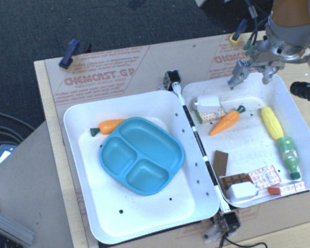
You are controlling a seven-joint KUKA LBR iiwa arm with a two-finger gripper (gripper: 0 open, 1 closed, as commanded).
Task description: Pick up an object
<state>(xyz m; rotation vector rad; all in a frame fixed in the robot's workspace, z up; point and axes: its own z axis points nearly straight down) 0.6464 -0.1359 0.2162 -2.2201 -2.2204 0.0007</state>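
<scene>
The likeliest thing to be picked is the orange plastic carrot with a green top (225,121), which lies in the right-hand white bin (302,125), in its upper left part. Its long axis runs at a slant, the pointed end low and to the left, the green top up and to the right. It lies below and a little left of the gripper (252,73), near but apart from it, so a descent toward the camera's lower left would bring the fingers over it; a grasp across the narrow body, not along it, looks the safer choice.

Just above the carrot's pointed end sits a small white and grey block (208,105), close enough to get in the way of one finger. Further right lies a yellow plastic corn cob (271,122), lengthwise down the bin, and below it a green plastic bottle (289,155) in the same line. Along the bin's lower edge are a brown rectangular bar (220,163) and some red and white printed packets (264,177).

The gripper hangs above the bin's upper rim with its two fingers spread apart, one tip (236,80) to the left and one to the right, and nothing is between them.

The left-hand white bin (85,161) bears a blue divided plastic plate (141,155) and a second orange carrot (108,126) beside the plate's upper left edge, well apart from the arm.
</scene>
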